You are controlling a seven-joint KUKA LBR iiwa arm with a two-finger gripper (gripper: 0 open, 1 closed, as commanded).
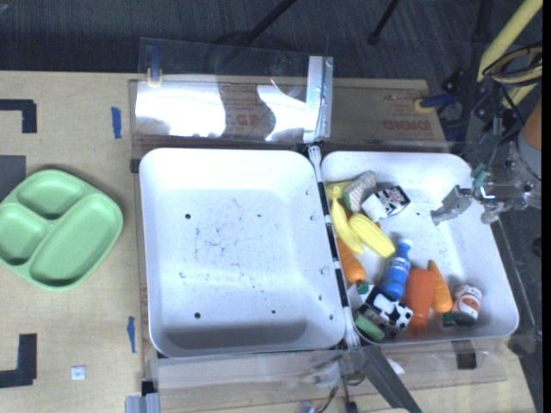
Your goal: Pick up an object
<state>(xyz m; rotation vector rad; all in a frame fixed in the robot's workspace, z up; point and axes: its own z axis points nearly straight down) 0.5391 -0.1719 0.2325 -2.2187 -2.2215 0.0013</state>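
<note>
- Far off to the gripper's left, out on the bench, sits a green divided plate [57,227].
- Nearer, but still well left of the gripper, is the left bin [232,248], its white floor scuffed with faint marks.
- The right bin [448,166] lies under and just left of the gripper, its toys heaped against the wall it shares with the other bin.
- Left of the gripper in that heap: a yellow banana [341,222] and a yellow corn cob [373,235], with a small white box [384,201] beside them.
- Lower left of the gripper: a blue bottle [397,275], an orange carrot [425,294], and a black-and-white cow toy [389,310].
- Below the gripper, near the bin's front corner, is a small red-and-white can [467,302].
- The gripper [456,205] hangs at the right bin's far right edge; whether its fingers are apart or together I cannot tell, and nothing shows between them.
</note>
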